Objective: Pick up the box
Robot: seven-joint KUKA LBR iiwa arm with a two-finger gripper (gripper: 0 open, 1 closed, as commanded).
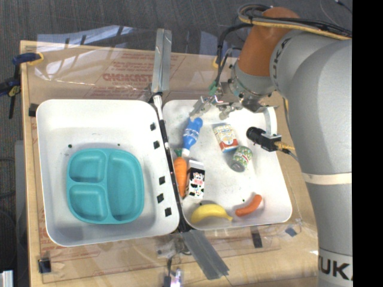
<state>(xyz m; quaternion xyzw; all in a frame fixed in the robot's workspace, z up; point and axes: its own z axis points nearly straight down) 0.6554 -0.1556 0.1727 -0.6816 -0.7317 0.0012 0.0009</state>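
Camera view, box: the box [225,137], a small carton with a printed label and flat faces, lies tilted in the upper middle of the right bin [276,187], apart from the bin walls.
Tin: a short cylinder [242,158] with a green printed wrap lies on its side just beside the box's lower right corner.
Bottle: a blue plastic bottle [191,133] with a white cap lies to the left of the box, slanting toward the divider.
Carton: a small black-and-white cow-print carton [195,182] stands below the bottle, just beside a tapered orange carrot [180,175].
Fruit and sausage: a curved yellow banana [209,213] and a reddish sausage shape [249,205] lie near the bin's front wall.
Gripper: the gripper [216,103] hangs over the bin's far edge, above the box and apart from it; its thin metal fingers look spread and hold nothing.
Left bin: a smooth white bin [54,124] bears a teal sectioned plate [105,185].
Counter: a pale wood counter [90,64] under clear film.
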